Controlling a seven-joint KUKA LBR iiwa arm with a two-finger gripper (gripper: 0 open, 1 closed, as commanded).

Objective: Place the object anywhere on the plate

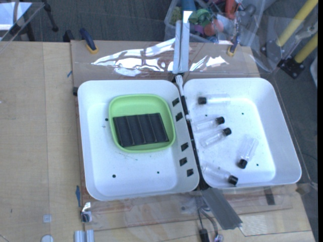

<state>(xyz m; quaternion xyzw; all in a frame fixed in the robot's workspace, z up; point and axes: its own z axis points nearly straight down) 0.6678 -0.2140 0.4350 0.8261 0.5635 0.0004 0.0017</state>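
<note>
Where the wooden worktop (30, 135) comes nearest, two white bins sit side by side on it. At the front of the right bin (282, 135) lies a clear vial with a black cap (225, 178), and a second vial (246, 153) lies just behind it. Farther back, a third (216, 136) and a fourth (209, 122) lie close together, and a fifth (214, 100) rests nearest the far wall. None is on the green plate (118, 107), which sits in the left bin (93, 160) and carries a dark ribbed insert (140, 129). Whether the tool is wide or narrow, I cannot tell. Beyond the bins stands a clear box of colourful items (217, 9).
</note>
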